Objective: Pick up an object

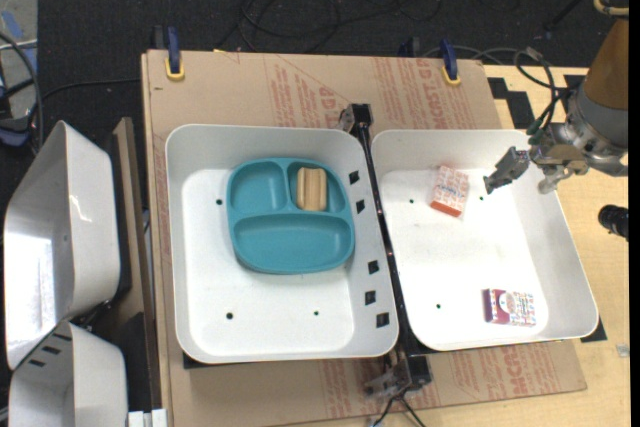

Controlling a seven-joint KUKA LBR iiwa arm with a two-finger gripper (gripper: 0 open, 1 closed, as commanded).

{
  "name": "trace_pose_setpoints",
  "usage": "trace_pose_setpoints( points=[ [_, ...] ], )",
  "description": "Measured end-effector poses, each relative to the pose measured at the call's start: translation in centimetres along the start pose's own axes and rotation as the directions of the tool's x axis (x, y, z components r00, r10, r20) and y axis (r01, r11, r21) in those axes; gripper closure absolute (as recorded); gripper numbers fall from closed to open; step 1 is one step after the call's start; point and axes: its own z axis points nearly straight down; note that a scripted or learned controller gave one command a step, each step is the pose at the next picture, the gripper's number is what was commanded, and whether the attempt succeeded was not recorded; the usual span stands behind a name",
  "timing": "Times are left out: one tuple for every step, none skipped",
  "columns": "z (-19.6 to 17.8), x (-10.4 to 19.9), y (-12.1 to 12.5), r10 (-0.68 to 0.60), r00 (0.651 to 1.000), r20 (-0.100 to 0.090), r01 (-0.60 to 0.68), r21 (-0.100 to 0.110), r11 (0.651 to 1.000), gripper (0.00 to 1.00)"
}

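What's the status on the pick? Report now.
Gripper over right bin, upper right, nothing held. Nearest target: red-and-white packet, just left of it. Purple packet near front wall. Path between gripper and packet open.

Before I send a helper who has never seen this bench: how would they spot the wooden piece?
Find the left bin, which holds a teal divided plate. The wooden block lies in its small upper-right compartment, the sole tan thing there.

Left bin (200, 245): teal divided tray (290, 233) holding a tan block (312, 188).
Right bin (560, 245): orange-white packet (450, 190) far, purple packet (509, 306) near.
Gripper (522, 170): above far right bin, holding nothing.
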Motion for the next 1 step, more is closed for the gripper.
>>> trace_pose_setpoints(
  points=[
    [-0.52,0.02,0.24,-0.002,1.000,0.002,0.002,-0.010,1.000,0.00]
  ],
)
